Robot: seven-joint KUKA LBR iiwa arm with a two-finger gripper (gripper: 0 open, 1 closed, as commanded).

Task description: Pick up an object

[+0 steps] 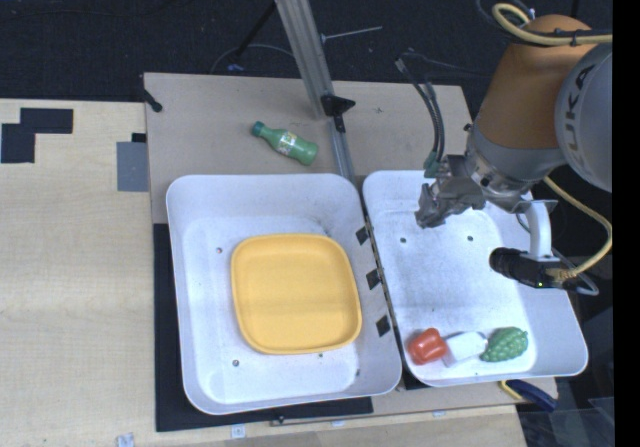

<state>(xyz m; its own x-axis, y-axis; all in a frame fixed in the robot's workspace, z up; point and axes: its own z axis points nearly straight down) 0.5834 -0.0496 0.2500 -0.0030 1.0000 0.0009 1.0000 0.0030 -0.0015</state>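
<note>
Camera view: smooth square yellow plate (296, 292), perhaps plastic, in left bin (200, 225).

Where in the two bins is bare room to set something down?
Right bin: bare floor between the gripper and the red toy, white block and green toy crowding its near edge. Left bin: only strips around the yellow plate.

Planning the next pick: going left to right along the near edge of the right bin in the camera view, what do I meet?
Red pepper → white object → green bumpy object. The three lie close together in a row, the white one touching both neighbours.
</note>
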